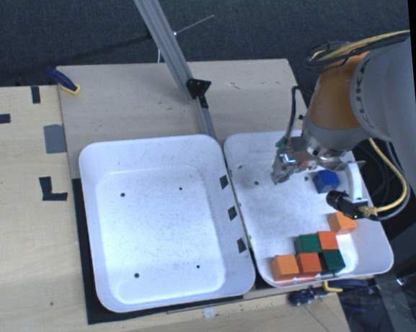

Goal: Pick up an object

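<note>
Blocks are what the arm is after, and they all lie in the right bin (257, 193). From where I stand the end effector (286, 163) hangs over the upper middle of that bin, above bare white floor, with nothing between its fingers that I can make out; whether those fingers are spread or closed I cannot tell (the wrist hides too much of them). Just beside it, toward the arm, sits a blue block (326, 181), the nearest candidate. Further out, an orange block (341, 221) lies by the bin's right wall, partly under a yellow cable (387, 205). Further still, along the near wall, a tight cluster: an orange block at the left end (284, 266), another orange one (310, 262) next to it, two green blocks (307, 243) (333, 260) and a red-orange one (327, 241), all touching. The left bin (98, 229) stands alongside on the wooden surface (26, 235).

I judge this the approach step, no grasp made. Next, the end effector would need to shift sideways over the blue block, then descend squarely around it.
</note>
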Action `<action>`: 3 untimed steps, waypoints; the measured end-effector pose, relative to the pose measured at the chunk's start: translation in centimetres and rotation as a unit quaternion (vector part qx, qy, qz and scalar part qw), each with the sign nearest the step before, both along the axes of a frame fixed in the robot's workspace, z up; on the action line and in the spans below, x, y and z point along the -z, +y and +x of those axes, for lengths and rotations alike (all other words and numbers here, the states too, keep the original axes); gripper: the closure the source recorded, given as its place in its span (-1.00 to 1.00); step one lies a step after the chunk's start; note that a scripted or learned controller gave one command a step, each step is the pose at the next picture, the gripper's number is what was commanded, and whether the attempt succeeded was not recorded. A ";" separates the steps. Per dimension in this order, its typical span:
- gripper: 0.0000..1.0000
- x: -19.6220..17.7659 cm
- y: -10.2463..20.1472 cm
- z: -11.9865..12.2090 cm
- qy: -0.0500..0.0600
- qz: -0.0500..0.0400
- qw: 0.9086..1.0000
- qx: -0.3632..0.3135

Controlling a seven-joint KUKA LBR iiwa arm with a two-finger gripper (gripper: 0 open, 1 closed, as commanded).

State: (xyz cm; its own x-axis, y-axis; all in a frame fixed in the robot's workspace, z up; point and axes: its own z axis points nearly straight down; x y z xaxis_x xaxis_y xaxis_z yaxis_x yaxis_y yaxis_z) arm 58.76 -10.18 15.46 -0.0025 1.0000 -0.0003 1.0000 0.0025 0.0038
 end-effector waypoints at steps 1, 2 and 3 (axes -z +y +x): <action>1.00 -4.4 0.5 0.5 0.000 0.000 1.000 0.000; 1.00 -10.8 0.5 0.4 -0.001 0.000 1.000 0.000; 1.00 -10.5 5.4 -1.6 0.003 0.000 1.000 -0.001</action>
